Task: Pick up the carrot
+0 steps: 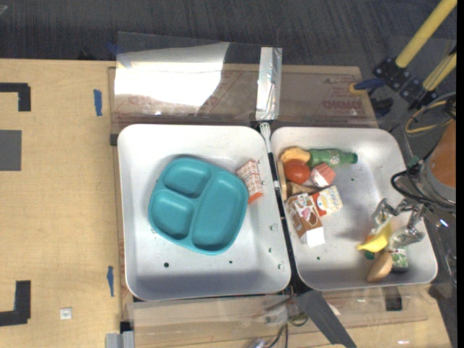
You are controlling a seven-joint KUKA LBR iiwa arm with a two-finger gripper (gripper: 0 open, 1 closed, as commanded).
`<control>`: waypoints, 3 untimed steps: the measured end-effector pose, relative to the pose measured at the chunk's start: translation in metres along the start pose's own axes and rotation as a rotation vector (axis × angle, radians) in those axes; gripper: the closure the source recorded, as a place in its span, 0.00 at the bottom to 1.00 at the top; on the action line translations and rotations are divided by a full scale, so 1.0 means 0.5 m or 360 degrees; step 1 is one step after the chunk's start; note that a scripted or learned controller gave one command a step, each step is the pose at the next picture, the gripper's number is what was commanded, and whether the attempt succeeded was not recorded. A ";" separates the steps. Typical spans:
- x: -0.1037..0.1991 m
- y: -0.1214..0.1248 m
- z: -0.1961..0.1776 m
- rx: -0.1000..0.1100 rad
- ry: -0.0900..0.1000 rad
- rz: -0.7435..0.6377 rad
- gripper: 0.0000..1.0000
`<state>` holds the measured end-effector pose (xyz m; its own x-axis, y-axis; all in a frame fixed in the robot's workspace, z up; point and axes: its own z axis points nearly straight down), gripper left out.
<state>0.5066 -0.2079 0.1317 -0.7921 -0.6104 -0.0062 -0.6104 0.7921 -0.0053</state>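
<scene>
carrot (294, 155) half-hidden behind tomato (296, 171), fingers blurred

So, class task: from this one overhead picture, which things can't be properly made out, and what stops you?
- Gripper, camera view: fingers lost among cables and clutter.
- Arm: cut off by the right edge.
- Carton print: too small to read.
- Items under the banana: partly covered, so unidentifiable.
- Carrot: none clearly recognisable in the pile.

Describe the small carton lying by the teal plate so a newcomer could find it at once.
Start at the left white bin, which holds a teal divided plate. By the plate's upper right edge, near the bins' shared wall, lies a small red and white carton. It is the lone carton here; the other cartons are piled in the right bin.
</scene>
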 end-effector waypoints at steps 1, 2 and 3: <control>-0.002 0.002 0.001 -0.0003 -0.0002 -0.0002 0.00; -0.038 0.053 0.050 0.0061 -0.0057 -0.0005 0.00; -0.027 0.080 0.083 0.0012 -0.0011 -0.0075 0.00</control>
<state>0.4932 -0.1681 0.0899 -0.7623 -0.6471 -0.0126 -0.6469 0.7624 -0.0136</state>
